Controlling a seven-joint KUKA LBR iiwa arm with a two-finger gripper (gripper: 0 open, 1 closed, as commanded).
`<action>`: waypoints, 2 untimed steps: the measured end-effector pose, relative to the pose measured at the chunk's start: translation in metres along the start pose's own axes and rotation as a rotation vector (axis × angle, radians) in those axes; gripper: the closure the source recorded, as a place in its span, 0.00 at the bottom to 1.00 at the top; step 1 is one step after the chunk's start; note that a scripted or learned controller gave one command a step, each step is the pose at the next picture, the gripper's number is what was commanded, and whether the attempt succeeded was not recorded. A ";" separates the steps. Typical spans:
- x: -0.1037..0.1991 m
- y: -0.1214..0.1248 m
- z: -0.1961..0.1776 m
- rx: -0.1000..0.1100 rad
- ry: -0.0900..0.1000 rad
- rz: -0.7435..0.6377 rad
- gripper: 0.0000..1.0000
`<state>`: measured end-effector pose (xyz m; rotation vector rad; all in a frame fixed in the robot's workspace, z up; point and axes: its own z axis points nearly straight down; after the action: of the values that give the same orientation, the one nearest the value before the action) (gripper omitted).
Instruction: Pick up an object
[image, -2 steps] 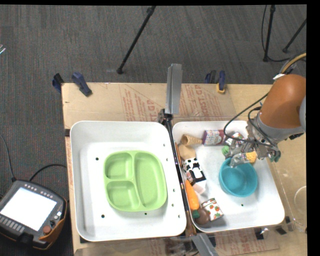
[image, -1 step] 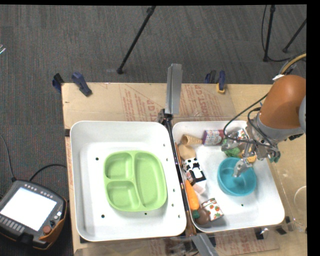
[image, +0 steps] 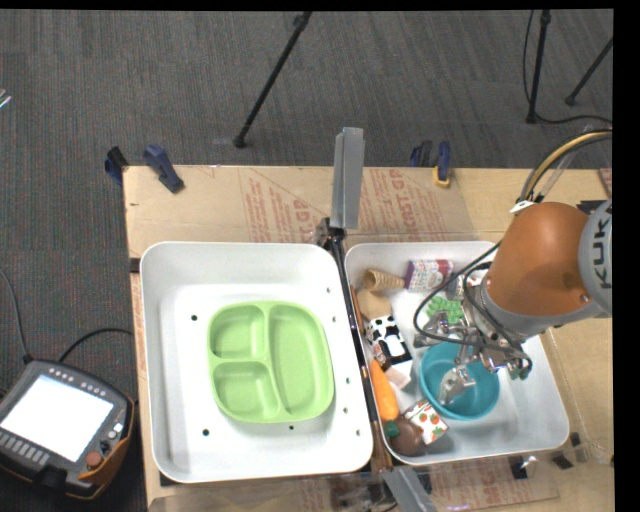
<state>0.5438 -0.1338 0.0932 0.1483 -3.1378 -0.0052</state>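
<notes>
My gripper (image: 459, 384) hangs low over the right bin (image: 540, 420), reaching down into a teal bowl (image: 478, 400). The orange wrist band (image: 540, 265) sits above it and hides part of the bin. To the left of the bowl lie an orange carrot (image: 383, 392), a black-and-white cow-patterned toy (image: 388, 340), a tan cone (image: 378, 281) and a pink-and-white packet (image: 430, 272). A small red-and-green carton (image: 428, 420) and a brown piece (image: 405, 436) lie at the bin's front. A green item (image: 440, 322) peeks out beside the wrist.
The left bin (image: 170, 290) holds a light green divided plate (image: 270, 362). A grey post (image: 348, 190) stands behind the seam between the bins. A handheld screen unit (image: 58, 422) lies on the floor at the lower left. Clamps (image: 160, 165) grip the bench's back edge.
</notes>
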 end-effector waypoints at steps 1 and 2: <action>0.039 0.008 0.004 0.003 -0.007 0.061 0.00; -0.021 0.044 0.005 0.004 -0.005 0.138 0.00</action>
<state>0.5606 -0.0880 0.0885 -0.0681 -3.1453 0.0008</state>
